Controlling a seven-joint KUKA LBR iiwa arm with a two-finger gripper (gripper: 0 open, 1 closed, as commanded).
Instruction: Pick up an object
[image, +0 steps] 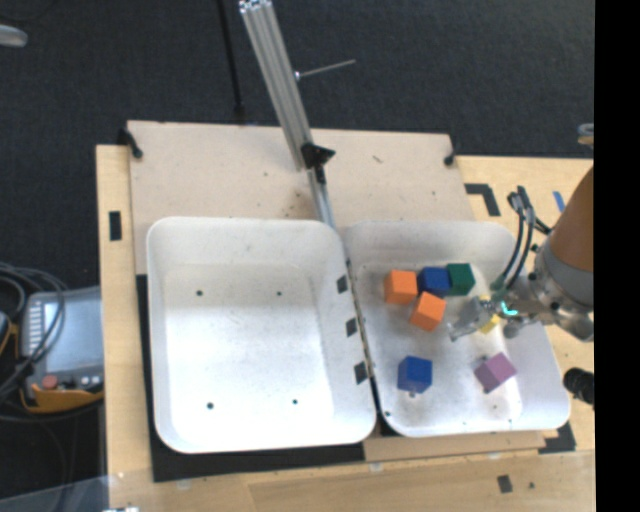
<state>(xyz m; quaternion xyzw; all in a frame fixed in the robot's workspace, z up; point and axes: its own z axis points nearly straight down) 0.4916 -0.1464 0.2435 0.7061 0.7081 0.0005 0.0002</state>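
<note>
While your grey arm with the orange band (572, 240) reaches in from the right, its pincer (478, 318) sits low over the right shallow white bin (400, 245). You cannot tell whether it is open or closed; something small and yellowish shows at its tip, too blurred to name. Right bin holds two orange cubes (401, 286) (429, 310), touching, a blue cube (435, 281) and a green cube (460, 277) beside them, a second blue cube (414, 374) nearer the front, and a purple cube (494, 371) just below the pincer. Left white bin (160, 300) sits alongside on your tan surface (230, 165). A metal pole (280, 80) slants in above.
</note>
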